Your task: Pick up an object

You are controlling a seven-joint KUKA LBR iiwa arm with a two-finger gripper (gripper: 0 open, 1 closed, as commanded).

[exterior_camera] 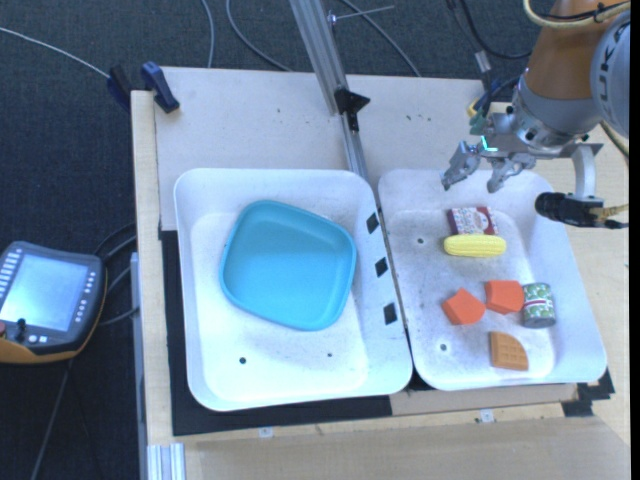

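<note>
Most of my arm is cut off by the top and right edges, so only the orange band and the grey wrist show. The label on the small red packet is too blurred to read, and the print on the little can is just as hard to make out. My gripper hangs above the far end of the right bin, its two fingers spread apart with nothing between them and touching nothing. The packet lies just below it, touching a yellow corn cob. Nearer the front sit an orange block, a second orange block beside the can, and a tan wedge. The left bin carries a blue plate.
</note>
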